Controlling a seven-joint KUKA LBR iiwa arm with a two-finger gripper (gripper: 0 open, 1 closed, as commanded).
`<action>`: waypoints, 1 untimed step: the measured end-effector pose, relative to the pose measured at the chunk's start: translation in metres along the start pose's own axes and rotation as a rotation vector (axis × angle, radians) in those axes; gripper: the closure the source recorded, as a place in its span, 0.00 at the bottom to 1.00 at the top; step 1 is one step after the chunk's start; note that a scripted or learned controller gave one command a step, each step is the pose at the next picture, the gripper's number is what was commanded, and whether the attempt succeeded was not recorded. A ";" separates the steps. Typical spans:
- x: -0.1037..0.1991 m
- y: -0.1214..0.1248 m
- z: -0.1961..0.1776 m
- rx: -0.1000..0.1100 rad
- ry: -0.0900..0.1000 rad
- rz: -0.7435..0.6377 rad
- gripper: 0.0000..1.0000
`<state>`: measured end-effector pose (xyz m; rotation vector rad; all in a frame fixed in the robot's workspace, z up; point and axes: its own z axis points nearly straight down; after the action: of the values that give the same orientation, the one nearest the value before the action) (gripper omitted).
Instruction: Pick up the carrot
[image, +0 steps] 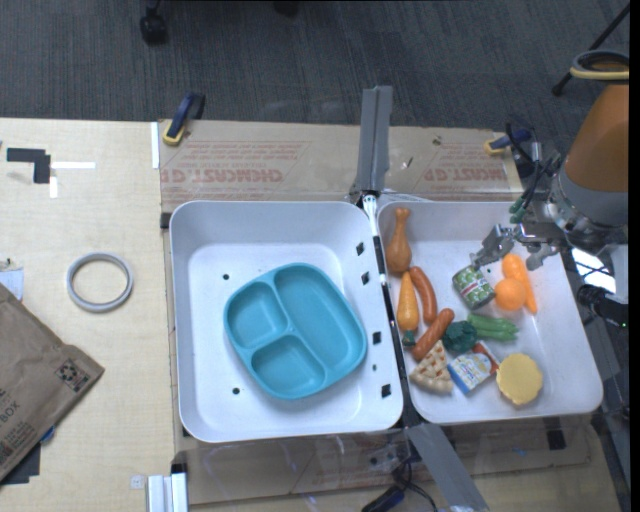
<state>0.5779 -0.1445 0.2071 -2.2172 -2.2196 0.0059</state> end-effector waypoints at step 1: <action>-0.056 0.012 0.098 -0.005 0.000 0.046 0.00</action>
<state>0.5899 -0.2008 0.1091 -2.2704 -2.1709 0.0009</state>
